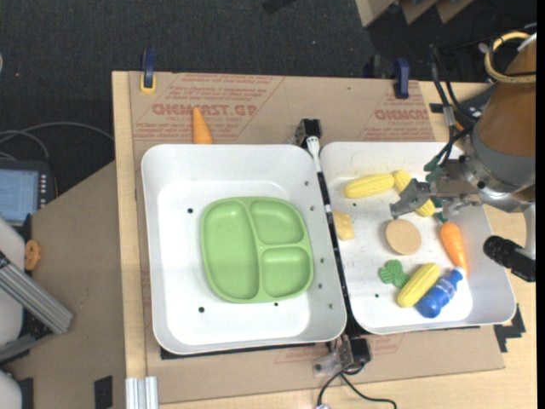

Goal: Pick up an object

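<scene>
Here we hover our gripper (419, 201) low over the right bin (490, 307), near its far side, reaching in from the right; whether it stands apart or together we cannot tell from this slant, and we see nothing clamped in it. The task names no one object, so we judge the nearest candidates: a corn cob (375, 185) lying just to the left of the tool, a tan round disc (404, 237) just below it, and a carrot (455, 244) beside the disc on the right. To do this step well we should settle on one target and come straight down centred on it. The corn cob looks the best choice, long and narrow, so we should close across its short width rather than along its length. The disc looks flat and low, and we judge it harder to pinch.

Crowding is the risk. A second corn cob (418, 285), a small green piece (392, 272) and a blue bottle (440, 296) lie packed together at the near side, touching or nearly so; a grasp there could nudge neighbours. A pale yellow piece (342, 225) sits against the left wall. The left bin (166, 173) bears a green divided plate (256, 249), and another carrot (201, 127) lies on the bench beyond it
</scene>
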Available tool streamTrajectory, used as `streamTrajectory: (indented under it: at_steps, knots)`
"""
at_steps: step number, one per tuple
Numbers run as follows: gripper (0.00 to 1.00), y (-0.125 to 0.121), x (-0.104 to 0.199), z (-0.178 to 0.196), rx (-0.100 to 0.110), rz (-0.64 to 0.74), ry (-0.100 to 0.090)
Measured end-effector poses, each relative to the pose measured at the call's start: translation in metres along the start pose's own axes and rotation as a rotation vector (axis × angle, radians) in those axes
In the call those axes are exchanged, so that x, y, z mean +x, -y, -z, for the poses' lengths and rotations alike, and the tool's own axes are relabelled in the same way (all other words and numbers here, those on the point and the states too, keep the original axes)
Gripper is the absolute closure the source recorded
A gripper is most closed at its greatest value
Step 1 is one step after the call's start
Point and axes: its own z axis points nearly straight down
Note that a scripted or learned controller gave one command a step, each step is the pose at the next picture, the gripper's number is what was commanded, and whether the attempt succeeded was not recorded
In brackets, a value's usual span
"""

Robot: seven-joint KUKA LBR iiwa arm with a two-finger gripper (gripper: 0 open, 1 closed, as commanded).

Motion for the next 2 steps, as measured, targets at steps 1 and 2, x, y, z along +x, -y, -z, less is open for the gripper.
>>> streamTrajectory:
  at_steps: [1,2]
  knots:
    - [0.0,0.016,-0.04,-0.166,0.003,-0.005,0.001]
    - [0.0,-0.056,0.007,-0.16,-0.001,0.007,0.009]
